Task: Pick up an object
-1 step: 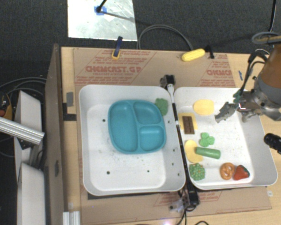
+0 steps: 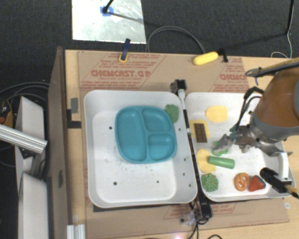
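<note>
Claw (image 2: pixel 223 144) sits low in the right bin (image 2: pixel 249 99), w/ the grey wrist and orange band reaching in from the right. Fingertips hang just above the green cylinder (image 2: pixel 221 162), touching or nearly so; whether they're spread or closed can't be told from this angle, and nothing is clearly seen between them.

Likely step: approach/descent toward a grasp, not yet a lift. The green cylinder lies on its side, mid-bin, just right of a yellow piece (image 2: pixel 205 161). Next move prob calls for centring over the cylinder across its short axis, dropping, closing, then lifting straight up w/o nudging neighbours.

Other items in the right bin: yellow disc (image 2: pixel 217 114) at the far side, brown block (image 2: pixel 201 132) near the divider, green broccoli-like piece (image 2: pixel 210 182) at the near edge, orange pretzel-like ring (image 2: pixel 241 181) and red piece (image 2: pixel 256 183) beside it.

Left bin (image 2: pixel 99 183) holds a blue divided plate (image 2: pixel 145 134), w/ a green lump (image 2: pixel 172 112) at its far right corner.

Both bins rest on a cardboard-covered bench (image 2: pixel 139 71); a yellow banana-like thing (image 2: pixel 206 59) lies on it at the far side. Dark carpet around, cables, and a shiny sheet (image 2: pixel 108 14) far left.
</note>
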{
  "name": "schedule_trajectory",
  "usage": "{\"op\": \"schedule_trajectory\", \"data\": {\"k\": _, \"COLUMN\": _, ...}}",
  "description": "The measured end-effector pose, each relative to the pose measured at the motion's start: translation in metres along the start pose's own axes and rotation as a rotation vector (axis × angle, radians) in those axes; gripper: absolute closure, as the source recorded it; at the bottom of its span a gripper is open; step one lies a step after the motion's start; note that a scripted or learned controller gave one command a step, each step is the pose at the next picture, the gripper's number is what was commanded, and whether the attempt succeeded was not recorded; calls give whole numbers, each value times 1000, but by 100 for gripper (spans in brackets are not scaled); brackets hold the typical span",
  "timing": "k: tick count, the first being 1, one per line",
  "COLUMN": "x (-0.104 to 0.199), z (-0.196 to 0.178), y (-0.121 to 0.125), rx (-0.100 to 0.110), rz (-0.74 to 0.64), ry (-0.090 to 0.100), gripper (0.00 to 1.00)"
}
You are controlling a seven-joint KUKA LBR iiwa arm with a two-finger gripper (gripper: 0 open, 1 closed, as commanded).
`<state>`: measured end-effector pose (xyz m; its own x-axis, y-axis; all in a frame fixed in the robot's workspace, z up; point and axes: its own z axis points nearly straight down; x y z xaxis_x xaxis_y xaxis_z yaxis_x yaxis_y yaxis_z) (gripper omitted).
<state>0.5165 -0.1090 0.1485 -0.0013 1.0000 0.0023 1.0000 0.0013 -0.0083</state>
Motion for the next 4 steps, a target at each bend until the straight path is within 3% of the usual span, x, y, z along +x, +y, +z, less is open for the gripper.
{"op": "schedule_trajectory", "data": {"k": 1, "x": 3, "z": 67, "y": 27, "rx": -9, "rz": -3, "ry": -2, "gripper": 0}}
{"op": "schedule_trajectory", "data": {"k": 2, "x": -35, "z": 65, "y": -32, "rx": -4, "rz": 5, "ry": -3, "gripper": 0}}
{"op": "schedule_trajectory", "data": {"k": 3, "x": 20, "z": 63, "y": 54, "rx": -17, "rz": -11, "ry": -2, "gripper": 0}}
{"op": "schedule_trajectory", "data": {"k": 4, "x": 20, "z": 61, "y": 32, "rx": -7, "rz": 0, "ry": -2, "gripper": 0}}
